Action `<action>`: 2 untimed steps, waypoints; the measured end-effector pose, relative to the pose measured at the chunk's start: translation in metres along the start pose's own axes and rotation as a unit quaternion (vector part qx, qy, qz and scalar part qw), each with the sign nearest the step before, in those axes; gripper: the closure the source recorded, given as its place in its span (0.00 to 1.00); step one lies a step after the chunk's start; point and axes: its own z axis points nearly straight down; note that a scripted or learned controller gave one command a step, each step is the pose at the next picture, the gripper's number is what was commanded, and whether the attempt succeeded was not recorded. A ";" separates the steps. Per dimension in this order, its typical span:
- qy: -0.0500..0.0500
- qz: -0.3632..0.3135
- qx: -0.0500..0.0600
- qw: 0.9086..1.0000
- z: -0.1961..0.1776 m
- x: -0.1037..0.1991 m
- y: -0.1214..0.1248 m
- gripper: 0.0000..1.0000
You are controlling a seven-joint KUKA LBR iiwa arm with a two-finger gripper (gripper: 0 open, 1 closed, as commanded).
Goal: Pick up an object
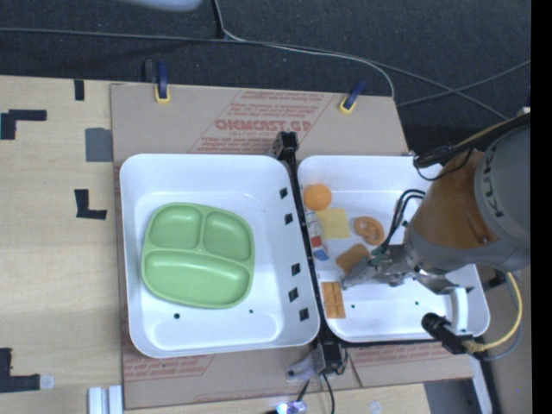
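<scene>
Two white bins sit side by side on the bench: the left bin (138, 179) holds a green divided plate (198, 255), and the right bin (388, 317) holds the small pieces the arm could take. Those pieces cluster along the right bin's left half: an orange ball (317, 197) at the top, a yellow block (335, 224) just below it, a round pretzel-like piece (369, 228) to its right, a brown block (352, 258) beneath, a small striped packet (316, 235) against the divider, and an orange wafer-like piece (332, 299) lowest down. The arm reaches in from the right of the frame, and its gripper (360, 272) sits low in the right bin, tips pointing left. I judge the pick as not yet done: every piece appears to rest on the bin floor and nothing shows between the fingers. Whether the gripper is spread or closed I cannot tell at this angle. The brown block lies nearest, just above and beside the tips, perhaps touching them; the wafer-like piece lies just below-left.
</scene>
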 end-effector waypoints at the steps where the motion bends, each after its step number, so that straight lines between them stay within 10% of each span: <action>1: -0.001 0.000 -0.001 1.000 -0.013 -0.001 0.001 1.00; 2: 0.000 -0.001 -0.002 1.000 -0.076 0.002 0.003 1.00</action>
